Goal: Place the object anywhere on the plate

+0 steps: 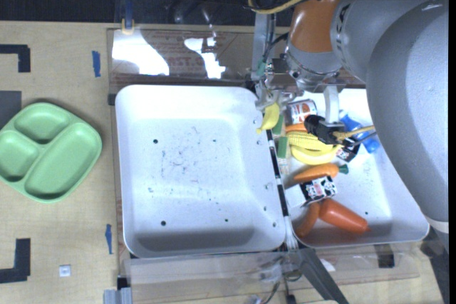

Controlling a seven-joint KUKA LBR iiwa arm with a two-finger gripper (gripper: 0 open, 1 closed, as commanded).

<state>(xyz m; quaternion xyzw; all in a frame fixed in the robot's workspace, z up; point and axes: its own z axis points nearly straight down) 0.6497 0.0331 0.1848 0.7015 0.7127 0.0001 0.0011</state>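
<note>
Right bin (399, 221), yellow object (270, 117) directly under hand (274, 92), green plate (48, 151) far left.

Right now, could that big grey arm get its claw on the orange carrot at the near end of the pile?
Probably yes. The carrot lies on top at the pile's near end in the right bin, with nothing over it. The claw hovers above the pile's far end, a short move away.

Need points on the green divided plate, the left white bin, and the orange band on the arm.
green divided plate (65, 156): camera view, floor of its large compartment.
left white bin (192, 153): camera view, bare middle of its floor.
orange band (317, 21): camera view, middle of the band above the wrist.
</note>
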